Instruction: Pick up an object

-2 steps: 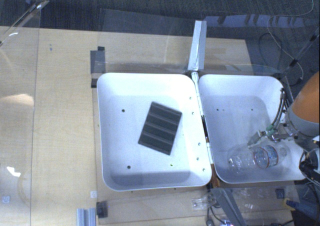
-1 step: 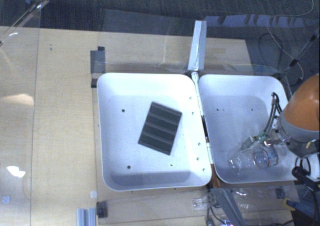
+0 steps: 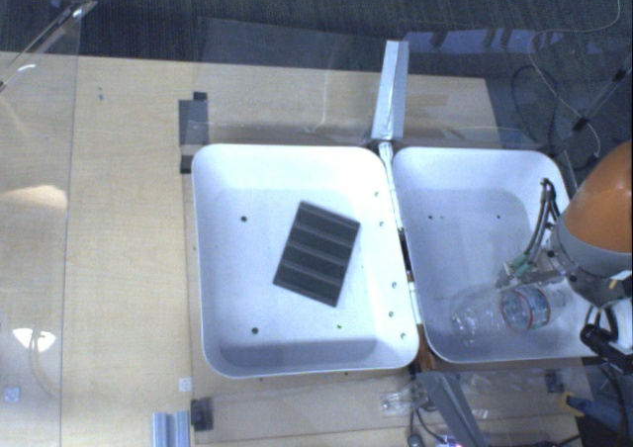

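A dark grey ribbed rectangular block (image 3: 316,253) lies tilted in the middle of the left bin (image 3: 213,336). A clear plastic cup-like object (image 3: 478,314) lies on its side in the lower right part of the right bin (image 3: 445,173). My gripper (image 3: 524,275) hangs low over the right bin's right side, just above and to the right of the clear object. The arm's orange band (image 3: 605,206) covers the wrist from above. Whether the gripper touches the clear object I cannot tell.
A metal divider post (image 3: 391,89) stands at the back between the two bins. Cables (image 3: 554,99) trail at the back right. Clear panels stand on the wooden bench (image 3: 99,237) to the left.
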`<action>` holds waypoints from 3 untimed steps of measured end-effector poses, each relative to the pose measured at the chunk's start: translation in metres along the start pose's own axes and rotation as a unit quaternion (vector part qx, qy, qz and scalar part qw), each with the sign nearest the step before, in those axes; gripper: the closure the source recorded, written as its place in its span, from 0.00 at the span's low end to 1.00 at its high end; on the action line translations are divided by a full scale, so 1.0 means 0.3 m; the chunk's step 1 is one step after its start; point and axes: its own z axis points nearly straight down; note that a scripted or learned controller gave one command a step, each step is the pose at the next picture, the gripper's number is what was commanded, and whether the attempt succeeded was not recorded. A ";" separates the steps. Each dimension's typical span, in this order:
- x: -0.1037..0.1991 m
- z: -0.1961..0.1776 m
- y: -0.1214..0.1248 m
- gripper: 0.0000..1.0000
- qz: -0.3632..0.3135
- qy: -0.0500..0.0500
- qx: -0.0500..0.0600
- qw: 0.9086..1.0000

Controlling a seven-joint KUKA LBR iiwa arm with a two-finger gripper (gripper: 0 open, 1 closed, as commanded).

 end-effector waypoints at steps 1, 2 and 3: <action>0.000 0.000 0.000 0.00 0.000 0.000 0.000 1.000; -0.081 0.041 -0.025 0.00 -0.040 0.003 0.004 0.999; -0.082 -0.001 -0.014 1.00 -0.040 0.001 0.000 0.999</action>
